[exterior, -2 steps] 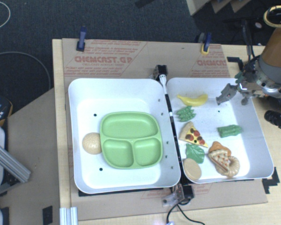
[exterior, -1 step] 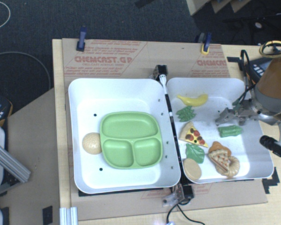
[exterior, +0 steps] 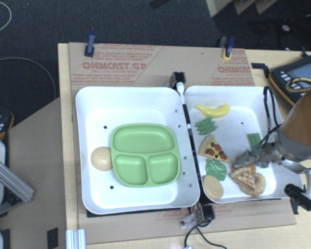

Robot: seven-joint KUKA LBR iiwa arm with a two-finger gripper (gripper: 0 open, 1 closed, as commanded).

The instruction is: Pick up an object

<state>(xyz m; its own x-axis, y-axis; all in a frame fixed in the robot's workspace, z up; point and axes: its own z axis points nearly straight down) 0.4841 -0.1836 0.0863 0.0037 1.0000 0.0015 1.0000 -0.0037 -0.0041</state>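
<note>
Over the right bin (exterior: 194,95), the gripper (exterior: 247,162) is hovering just above a waffle-like toy (exterior: 249,180) lying near the front; whether its fingers are open or closed cannot be told.

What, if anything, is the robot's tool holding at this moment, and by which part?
It cannot be told: the tool sits low over the tan waffle-like toy slice in the right white bin, with no object seen between its tips.

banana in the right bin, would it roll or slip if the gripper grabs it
The banana looks like smooth, glossy plastic, so it may slip between fingers. Its curved shape lying flat suggests it would pivot or slide rather than roll. Probably light and stiff.
</note>
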